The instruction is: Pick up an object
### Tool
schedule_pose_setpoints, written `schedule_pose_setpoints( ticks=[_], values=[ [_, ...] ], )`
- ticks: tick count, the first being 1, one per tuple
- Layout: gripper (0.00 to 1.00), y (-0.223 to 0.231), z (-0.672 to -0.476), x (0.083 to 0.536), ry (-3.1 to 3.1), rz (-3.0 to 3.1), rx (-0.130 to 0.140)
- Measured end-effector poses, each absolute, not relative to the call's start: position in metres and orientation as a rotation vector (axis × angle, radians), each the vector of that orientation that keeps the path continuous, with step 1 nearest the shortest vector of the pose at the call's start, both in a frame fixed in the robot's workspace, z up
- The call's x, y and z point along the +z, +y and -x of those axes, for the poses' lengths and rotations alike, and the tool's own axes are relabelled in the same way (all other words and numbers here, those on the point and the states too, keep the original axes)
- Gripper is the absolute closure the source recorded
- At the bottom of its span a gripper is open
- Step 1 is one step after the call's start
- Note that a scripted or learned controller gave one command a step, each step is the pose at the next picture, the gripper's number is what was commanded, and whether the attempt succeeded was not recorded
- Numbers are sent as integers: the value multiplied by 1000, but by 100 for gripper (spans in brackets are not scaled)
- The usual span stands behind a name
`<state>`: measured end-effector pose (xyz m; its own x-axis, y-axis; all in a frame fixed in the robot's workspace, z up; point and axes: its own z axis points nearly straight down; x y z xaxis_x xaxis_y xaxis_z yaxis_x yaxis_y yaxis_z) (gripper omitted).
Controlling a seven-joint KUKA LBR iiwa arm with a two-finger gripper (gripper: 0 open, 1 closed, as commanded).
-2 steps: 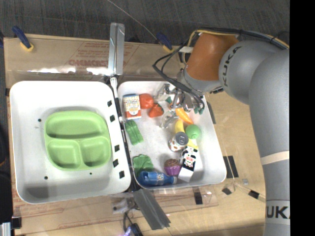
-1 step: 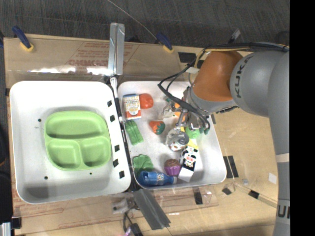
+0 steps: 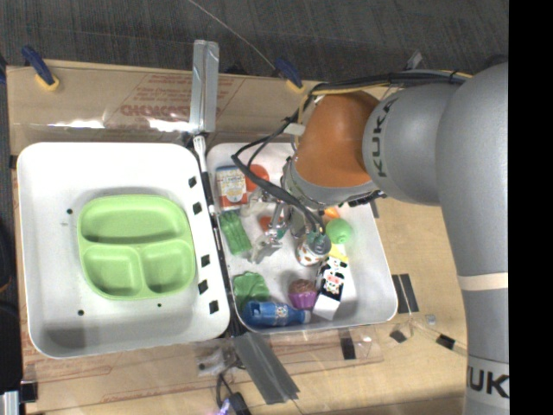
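My gripper [image 3: 287, 245] hangs low over the middle of the right bin [image 3: 378, 271], under the orange wrist band. Its two fingers are spread apart and open, with bare white bin floor between the tips. One fingertip [image 3: 262, 250] sits just right of a green packet [image 3: 233, 232]. The other is close to a green ball [image 3: 339, 230] and a yellow piece [image 3: 338, 252]. Further toward the front lie a purple cup [image 3: 301, 295], a cow-patterned box [image 3: 331, 288], a blue bottle [image 3: 272, 314] and a green lump [image 3: 250, 284]. A small carton [image 3: 230, 186] and a red piece [image 3: 257, 176] lie at the back left.
The left bin [image 3: 43, 258] holds a green divided tray [image 3: 134, 245]. A raised divider wall [image 3: 210, 232] separates the two bins. The grey arm [image 3: 458, 145] covers the right bin's back right corner. Cables loop beside the wrist.
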<state>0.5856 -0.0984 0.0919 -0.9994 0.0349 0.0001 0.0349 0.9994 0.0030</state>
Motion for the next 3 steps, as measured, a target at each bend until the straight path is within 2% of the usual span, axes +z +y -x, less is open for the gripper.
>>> schedule_pose_setpoints(
  ticks=[1,2,3],
  values=[
    [0,-95,-595,92,-3125,346,0],
    [100,-94,-596,103,-3130,337,1],
    [100,-61,-596,277,-3123,450,0]
  ],
)
